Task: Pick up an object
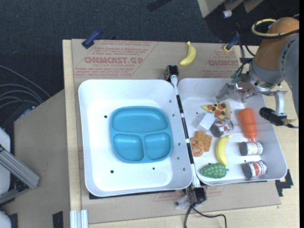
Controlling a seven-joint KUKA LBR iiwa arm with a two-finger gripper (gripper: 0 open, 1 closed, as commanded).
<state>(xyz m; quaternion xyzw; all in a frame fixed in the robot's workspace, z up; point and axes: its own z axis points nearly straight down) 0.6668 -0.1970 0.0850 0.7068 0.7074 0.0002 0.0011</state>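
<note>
— Where are you?

— My gripper [236,90] hangs over the far end of the right bin [280,148], above the pizza slice [216,109] and near the orange carrot [247,121].

— Holding anything?

— Nothing sits between my fingers; they look spread, though it's blurry. The banana [221,148], grapes [213,170] and two cans [251,148] lie nearer the front. The blue tray [140,133] sits in the left bin [90,141].

Floor: dark carpet [42,13] is being seen | Cables [19,94] are being trailed at left | Bench: board [76,141] is being lit evenly.
</note>
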